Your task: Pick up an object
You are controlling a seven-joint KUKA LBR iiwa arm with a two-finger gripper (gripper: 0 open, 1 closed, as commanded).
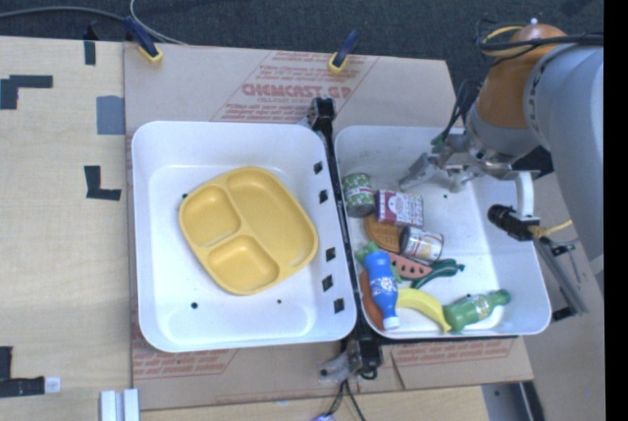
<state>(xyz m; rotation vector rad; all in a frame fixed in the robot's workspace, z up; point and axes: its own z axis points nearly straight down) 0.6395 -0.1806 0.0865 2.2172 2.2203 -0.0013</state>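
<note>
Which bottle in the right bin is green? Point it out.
The green bottle lying along the right bin's front edge, beside the banana. The other bottle is blue with a white cap, nearer the divider.

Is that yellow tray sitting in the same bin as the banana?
No, the yellow tray lies in the left bin, while the banana lies in the right bin.

Toy groceries lie heaped in the right bin [510,291]: banana [422,304], blue bottle [382,287].

arm [549,95] cut off at right edge; carrot [368,296] half hidden under blue bottle [381,287].
</note>
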